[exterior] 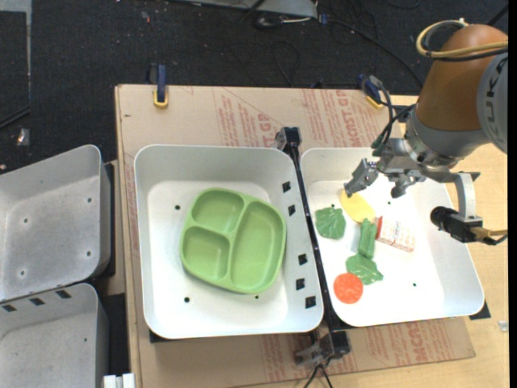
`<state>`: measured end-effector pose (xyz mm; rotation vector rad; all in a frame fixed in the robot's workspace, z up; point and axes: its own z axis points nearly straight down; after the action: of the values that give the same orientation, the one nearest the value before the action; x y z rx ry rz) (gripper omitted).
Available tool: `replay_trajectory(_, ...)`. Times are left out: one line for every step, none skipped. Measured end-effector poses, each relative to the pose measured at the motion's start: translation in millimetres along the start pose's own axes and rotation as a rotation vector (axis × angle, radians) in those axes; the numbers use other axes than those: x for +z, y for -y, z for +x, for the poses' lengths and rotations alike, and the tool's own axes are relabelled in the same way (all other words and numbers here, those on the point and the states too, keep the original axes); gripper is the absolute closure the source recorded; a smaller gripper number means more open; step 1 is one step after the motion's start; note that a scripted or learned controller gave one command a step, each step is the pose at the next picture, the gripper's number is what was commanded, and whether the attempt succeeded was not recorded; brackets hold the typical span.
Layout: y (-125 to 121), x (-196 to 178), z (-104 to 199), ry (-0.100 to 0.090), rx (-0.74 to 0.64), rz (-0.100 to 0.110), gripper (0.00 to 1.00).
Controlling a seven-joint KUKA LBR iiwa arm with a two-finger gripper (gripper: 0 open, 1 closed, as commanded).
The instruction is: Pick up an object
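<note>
1. The pincer (pixel 380 180) hangs over the right bin (pixel 452 297) with its fingers spread apart and nothing between them, likely poised to come down.
2. A yellow piece (pixel 358 208) lies just below its near fingertip, the closest thing to grab.
3. Further below sit a green leaf (pixel 329 221), a small carton (pixel 396 234) and an orange disc (pixel 348 288).
4. A green tray (pixel 233 239) rests in the left bin (pixel 161 297), well apart from the pincer.

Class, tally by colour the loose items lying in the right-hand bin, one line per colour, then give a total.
Green: 3, a leafy piece, a long piece, a leafy piece
Yellow: 1
Orange-red: 1
White and red: 1, a small packet
Total: 6
</note>
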<state>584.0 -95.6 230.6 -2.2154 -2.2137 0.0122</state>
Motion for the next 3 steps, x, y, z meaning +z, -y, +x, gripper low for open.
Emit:
replay_trajectory(-2.4,-6.6,0.0,0.001,-0.002,-0.012,0.0)
replay_trajectory(-3.2,51.3,-9.5,0.001,0.001,-0.007,0.0)
replay_trajectory(5.1,112.1,-8.2,0.001,0.001,-0.006,0.0)
